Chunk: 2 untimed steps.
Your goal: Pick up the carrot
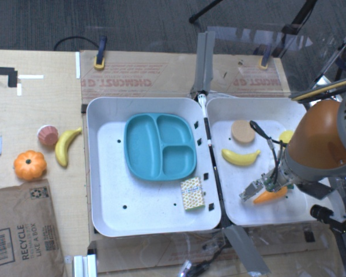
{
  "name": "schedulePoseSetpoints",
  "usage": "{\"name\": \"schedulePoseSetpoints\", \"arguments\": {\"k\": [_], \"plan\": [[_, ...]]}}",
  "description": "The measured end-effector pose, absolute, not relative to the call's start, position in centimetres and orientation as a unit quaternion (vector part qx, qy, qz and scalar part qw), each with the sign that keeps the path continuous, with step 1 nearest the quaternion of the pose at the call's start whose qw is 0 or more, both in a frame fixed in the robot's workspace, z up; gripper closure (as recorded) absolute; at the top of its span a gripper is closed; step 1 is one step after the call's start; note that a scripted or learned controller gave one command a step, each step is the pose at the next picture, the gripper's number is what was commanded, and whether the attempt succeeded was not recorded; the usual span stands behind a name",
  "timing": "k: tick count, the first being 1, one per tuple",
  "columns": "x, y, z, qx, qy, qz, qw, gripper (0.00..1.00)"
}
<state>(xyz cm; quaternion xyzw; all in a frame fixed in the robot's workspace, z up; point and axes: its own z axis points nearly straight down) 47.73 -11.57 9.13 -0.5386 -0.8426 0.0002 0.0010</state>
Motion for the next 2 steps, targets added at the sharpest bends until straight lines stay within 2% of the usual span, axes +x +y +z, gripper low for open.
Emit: {"name": "schedulePoseSetpoints", "arguments": {"k": [1, 2], "plan": [[47.8, -11.7, 10.0, -0.541, -0.841, -0.0001, 0.000, 1.00], [47.8, -5.6, 19.1, -0.614, -0.790, 0.0005, 0.000, 1.00]]}}
